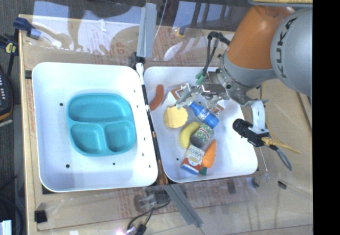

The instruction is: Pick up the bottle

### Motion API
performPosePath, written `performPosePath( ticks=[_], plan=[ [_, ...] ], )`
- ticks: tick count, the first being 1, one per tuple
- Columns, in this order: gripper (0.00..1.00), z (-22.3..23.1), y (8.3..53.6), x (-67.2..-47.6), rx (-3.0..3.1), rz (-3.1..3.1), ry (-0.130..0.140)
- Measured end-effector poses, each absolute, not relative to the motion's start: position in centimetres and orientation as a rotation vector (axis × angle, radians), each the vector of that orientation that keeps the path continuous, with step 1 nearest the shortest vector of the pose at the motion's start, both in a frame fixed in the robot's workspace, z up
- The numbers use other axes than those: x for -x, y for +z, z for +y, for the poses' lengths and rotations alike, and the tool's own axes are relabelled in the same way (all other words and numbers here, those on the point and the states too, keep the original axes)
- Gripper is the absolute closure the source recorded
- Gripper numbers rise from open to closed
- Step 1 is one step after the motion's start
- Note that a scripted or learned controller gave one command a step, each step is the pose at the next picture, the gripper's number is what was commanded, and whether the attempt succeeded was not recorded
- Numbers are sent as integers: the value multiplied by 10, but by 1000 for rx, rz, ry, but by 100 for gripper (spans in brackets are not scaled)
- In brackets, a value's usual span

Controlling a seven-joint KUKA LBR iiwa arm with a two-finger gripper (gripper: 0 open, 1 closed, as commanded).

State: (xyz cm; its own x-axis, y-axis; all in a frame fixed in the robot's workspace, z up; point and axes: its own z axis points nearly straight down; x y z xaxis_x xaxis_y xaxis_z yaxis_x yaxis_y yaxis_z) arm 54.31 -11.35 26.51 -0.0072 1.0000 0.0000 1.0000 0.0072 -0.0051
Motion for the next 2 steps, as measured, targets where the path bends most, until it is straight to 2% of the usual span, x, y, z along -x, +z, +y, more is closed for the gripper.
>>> performPosePath(
  ticks=[1, 2],
  plan=[
    [0, -186, 252, -551, 2103, -2333, 3],
    [0, -209, 151, -587, 2147, -2288, 6]
  ],
)
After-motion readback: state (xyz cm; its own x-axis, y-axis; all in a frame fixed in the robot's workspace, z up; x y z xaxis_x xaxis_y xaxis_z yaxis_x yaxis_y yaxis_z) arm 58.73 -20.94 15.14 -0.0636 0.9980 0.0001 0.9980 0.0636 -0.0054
